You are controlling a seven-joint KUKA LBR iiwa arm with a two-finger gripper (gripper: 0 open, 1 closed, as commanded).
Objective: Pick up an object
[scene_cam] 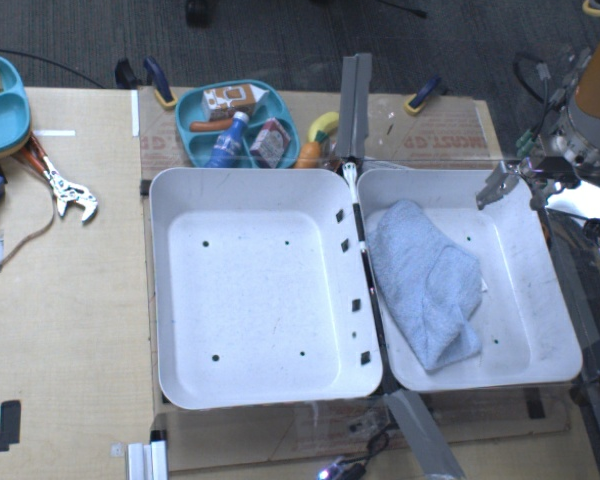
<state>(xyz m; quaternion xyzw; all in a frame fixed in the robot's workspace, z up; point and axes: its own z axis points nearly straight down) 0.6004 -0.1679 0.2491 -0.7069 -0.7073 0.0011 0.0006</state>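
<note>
A: The towel (425, 283) lay crumpled in the right bin (540, 358), filling its left half, thickest toward six o'clock. It was the one thing in either bin, so that had to be the target.

B: And the gripper (520, 180)?

A: Up at the bin's two o'clock corner, hanging over the rim. The arm (590, 108) came in from three o'clock, orange band showing at the edge.

B: Jaws apart or together?

A: One dark finger (492, 190) jutted toward nine o'clock and another part hung lower beside it (honestly a tangle of cables and metal up there), so I couldn't tell whether the claw was spread or closed. Nothing sat between its tips, though, that much was plain.

B: So where did the job stand?

A: Barely begun, by my reckoning. The towel sat flat on the bin floor, untouched, well apart from the gripper, off toward its seven o'clock. The reach, the descent, the pinch and the lift were all left to do.

B: The left bin (180, 358)?

A: Bare white floor with a few dark holes. Beyond it at twelve o'clock sat a blue tray (190, 118) of odds and ends, and a wrench (68, 193) lay on the bench at nine o'clock. None of that mattered here.

B: Any trouble ahead?

A: Soft cloth, I'd have guessed. A pinch on a raised fold would likely grab better than a flat patch.
</note>
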